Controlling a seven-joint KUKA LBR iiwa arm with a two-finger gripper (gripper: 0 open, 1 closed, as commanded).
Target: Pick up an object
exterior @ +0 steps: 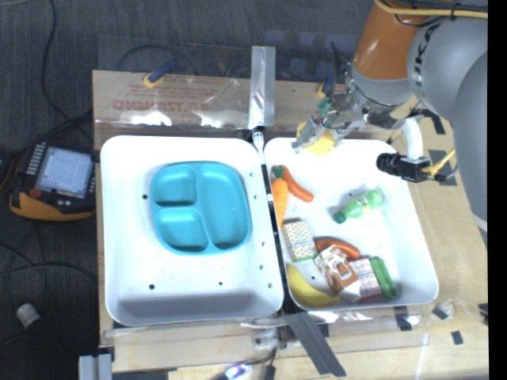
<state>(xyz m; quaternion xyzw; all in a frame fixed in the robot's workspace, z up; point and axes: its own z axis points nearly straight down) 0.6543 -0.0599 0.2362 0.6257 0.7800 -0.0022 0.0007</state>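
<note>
Gripper (326,130) grasps a yellow object (321,142) over the right bin's (412,212) far edge; next, lifting clear.

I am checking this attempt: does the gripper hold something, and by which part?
The gripper holds a small yellow object between its fingers, gripped from above at its top.

A grey KUKA arm with an orange band (394,30) reaches over the far edge of the right bin (412,236), its gripper (322,135) closed around a small yellow object (319,142). Below lie a toy carrot (292,184), a green bottle (358,205), a banana (305,288) and small packages. The left bin (127,291) bears a blue divided tray (198,206).
</note>
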